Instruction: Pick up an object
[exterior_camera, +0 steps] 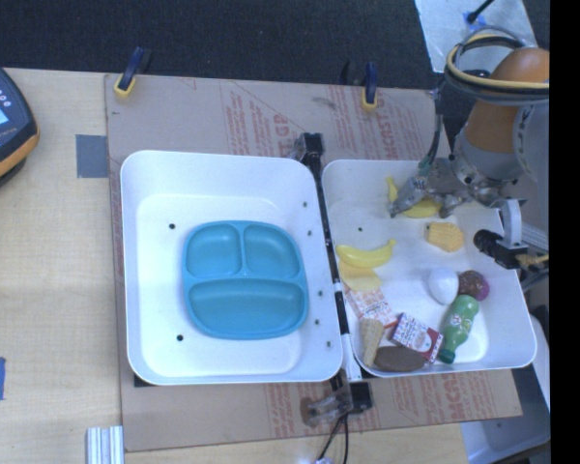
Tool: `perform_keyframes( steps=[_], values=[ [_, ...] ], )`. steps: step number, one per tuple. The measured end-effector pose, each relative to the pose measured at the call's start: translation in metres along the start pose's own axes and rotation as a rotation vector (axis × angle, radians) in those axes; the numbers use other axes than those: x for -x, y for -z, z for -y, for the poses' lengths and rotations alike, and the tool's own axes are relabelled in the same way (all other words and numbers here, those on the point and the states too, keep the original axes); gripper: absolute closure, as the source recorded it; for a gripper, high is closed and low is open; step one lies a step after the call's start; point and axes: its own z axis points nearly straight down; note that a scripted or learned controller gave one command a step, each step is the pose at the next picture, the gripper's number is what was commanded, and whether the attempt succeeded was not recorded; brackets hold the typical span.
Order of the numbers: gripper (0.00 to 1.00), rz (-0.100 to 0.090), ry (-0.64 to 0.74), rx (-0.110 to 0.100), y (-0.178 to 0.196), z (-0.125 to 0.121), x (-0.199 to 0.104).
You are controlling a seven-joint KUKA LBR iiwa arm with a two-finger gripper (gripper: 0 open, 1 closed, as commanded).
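Note:
My gripper is low in the back of the right bin, its fingers spread apart. A small yellow object lies on the bin floor beneath and between them, partly hidden by the gripper. It looks unlifted. A yellow block sits just right of and in front of the gripper. Further forward, by the bin's left wall, lies a banana. Toward the front right are a white egg, a dark red ball and a green bottle.
The left bin holds a blue divided plate. A red and white packet, a brown item and a beige piece crowd the right bin's front. An orange-edged device lies at the bench's far left.

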Motion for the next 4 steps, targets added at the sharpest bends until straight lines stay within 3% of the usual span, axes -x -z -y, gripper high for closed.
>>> perform_keyframes(
  steps=[1,2,3,4],
  values=[
    [0.00,0.001,0.005,0.003,0.000,0.021,-0.025],
    [0.00,-0.006,0.002,-0.008,0.000,0.000,0.002],
    [0.00,-0.002,0.004,-0.002,-0.001,0.084,-0.051],
    [0.00,0.008,-0.001,0.018,0.074,0.022,0.025]
  ],
)
